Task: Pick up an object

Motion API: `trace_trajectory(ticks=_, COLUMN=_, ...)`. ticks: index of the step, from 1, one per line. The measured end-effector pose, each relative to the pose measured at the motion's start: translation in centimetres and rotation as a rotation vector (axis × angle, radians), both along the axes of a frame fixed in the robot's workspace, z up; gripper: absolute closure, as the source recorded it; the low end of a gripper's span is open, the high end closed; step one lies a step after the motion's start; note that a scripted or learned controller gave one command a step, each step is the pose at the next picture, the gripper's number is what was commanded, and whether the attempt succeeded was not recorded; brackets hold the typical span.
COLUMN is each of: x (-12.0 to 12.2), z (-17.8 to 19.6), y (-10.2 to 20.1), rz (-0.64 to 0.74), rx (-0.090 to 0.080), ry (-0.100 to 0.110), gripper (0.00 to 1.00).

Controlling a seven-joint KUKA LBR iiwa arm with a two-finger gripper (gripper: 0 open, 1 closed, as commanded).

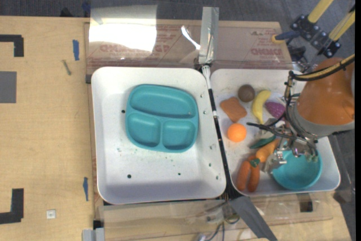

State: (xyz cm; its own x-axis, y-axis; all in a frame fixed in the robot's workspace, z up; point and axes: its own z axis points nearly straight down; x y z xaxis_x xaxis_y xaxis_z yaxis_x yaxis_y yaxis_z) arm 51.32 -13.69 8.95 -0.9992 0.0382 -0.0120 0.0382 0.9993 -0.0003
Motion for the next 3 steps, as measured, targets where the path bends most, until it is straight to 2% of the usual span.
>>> trace_trajectory(ticks=1, x=0.5, z=1.4, y=0.2, rz=0.004, rx=-0.002, ry=-0.016, gripper=1.0)
trace_trajectory(ticks=2, x=0.7, z=9.9, y=7.0, rz=0.03, rx=0.002, ry=-0.002, gripper=1.0)
trace_trajectory(ticks=3, x=0.8, z=12.7, y=8.2, rz=-0.137, rx=0.002, ry=0.001, gripper=1.0)
